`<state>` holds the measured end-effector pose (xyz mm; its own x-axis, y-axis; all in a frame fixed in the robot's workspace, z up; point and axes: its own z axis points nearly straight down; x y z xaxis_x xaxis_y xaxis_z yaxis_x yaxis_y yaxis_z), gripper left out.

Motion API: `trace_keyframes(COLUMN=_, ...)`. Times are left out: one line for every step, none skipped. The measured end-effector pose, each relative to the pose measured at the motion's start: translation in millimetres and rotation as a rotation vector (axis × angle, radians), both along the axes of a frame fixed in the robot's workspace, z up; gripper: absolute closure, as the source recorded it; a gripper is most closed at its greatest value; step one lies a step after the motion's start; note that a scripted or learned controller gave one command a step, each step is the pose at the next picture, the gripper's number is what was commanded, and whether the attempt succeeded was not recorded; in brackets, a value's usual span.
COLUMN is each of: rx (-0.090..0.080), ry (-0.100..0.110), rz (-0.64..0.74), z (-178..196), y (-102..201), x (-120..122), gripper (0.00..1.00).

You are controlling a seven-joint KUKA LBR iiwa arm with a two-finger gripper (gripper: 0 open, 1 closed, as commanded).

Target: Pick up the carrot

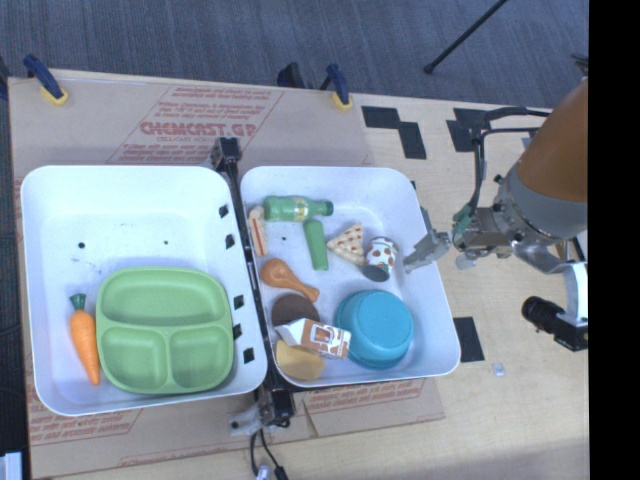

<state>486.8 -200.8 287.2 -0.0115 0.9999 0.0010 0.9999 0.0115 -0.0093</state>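
- My jaws point(425, 253) hang over the right white plastic bin's point(425, 203) right rim; whether released or clenched, I cannot tell.
- The small orange carrot point(84, 340) lies far left, wedged beside the green divided plate point(165, 330), awkward to reach.

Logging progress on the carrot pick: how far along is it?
Nothing looks done. The carrot lies in the left bin, beside the green plate. The gripper sits at the right bin's right edge. Left: cross over, grasp, lift.

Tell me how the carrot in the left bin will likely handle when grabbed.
The carrot looks like a rigid plastic toy, so probably stiff and light. Its tapered, rounded body may roll or slip from a pinch. It lies between the bin wall and the green divided plate, so finger room is likely tight.
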Motion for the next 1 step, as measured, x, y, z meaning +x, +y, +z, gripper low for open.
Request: trace_keyframes(rx=0.002, ry=0.009, rz=-0.104, z=-97.6, y=45.1, x=12.8, gripper=0.0)
